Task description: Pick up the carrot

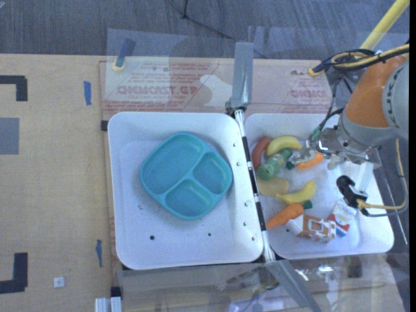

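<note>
The fingers (323,149) hang over the right bin (383,236); whether they're spread or closed, I cannot tell. A small carrot (309,162) lies just beside them, a bigger carrot (285,216) lower down, probably scattered loosely for picking.

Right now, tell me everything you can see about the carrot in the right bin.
The carrot is a small orange toy, plastic by its look, with a dark green tuft at its upper right end near the yellow banana. It lies flat at a slant in the right bin, toward the near left part, its pointed tip aimed down-left at the divider. A white carton sits close beside it on the right; whether they touch is unclear. The gripper is farther back, not on it.
</note>
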`<state>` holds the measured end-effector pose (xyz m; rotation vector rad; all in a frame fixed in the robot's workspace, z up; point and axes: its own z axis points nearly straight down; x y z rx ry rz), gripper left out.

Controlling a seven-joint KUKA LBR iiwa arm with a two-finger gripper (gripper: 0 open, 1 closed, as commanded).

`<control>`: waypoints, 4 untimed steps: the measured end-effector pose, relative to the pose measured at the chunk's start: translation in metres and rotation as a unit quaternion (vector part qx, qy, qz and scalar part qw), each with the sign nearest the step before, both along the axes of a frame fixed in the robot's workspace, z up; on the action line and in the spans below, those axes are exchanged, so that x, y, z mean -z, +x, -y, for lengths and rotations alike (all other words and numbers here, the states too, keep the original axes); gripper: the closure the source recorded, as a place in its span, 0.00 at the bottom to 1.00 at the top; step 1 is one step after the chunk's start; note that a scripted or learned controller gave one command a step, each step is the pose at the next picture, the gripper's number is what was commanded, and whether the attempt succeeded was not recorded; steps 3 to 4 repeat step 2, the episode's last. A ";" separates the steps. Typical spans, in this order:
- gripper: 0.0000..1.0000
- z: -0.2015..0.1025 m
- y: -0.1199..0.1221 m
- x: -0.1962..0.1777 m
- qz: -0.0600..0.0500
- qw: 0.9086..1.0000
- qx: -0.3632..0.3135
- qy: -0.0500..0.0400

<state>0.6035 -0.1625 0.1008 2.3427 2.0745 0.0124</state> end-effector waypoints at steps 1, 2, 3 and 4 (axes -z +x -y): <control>1.00 -0.001 0.001 -0.010 0.000 1.000 -0.001 0.001; 1.00 -0.032 0.049 -0.077 -0.006 0.999 0.031 0.002; 1.00 -0.032 0.049 -0.077 -0.006 0.999 0.031 0.002; 1.00 -0.032 0.049 -0.077 -0.006 0.999 0.031 0.002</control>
